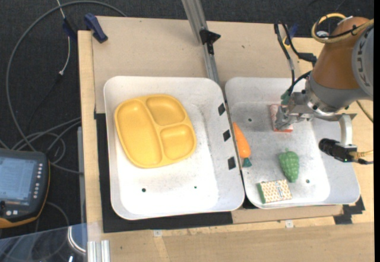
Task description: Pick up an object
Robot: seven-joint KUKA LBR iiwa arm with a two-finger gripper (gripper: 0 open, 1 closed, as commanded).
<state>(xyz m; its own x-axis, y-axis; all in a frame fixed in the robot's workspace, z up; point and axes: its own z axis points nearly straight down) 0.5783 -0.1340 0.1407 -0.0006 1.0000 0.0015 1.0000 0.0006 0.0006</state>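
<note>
My gripper (286, 116) is low in the right bin (255, 93), directly over a small pink and red object (277, 122) that it partly hides. An orange carrot (241, 141) lies along the bin's left wall. A green bumpy toy (290, 165) rests near the middle front. At the front edge lies a flat patterned block (275, 191). The grey arm with its orange band (338, 59) comes in from the right.
The left bin (113, 95) holds a yellow divided plate (155, 130). A metal pole (193, 2) rises at the back between the bins. Cables hang by the arm at the upper right.
</note>
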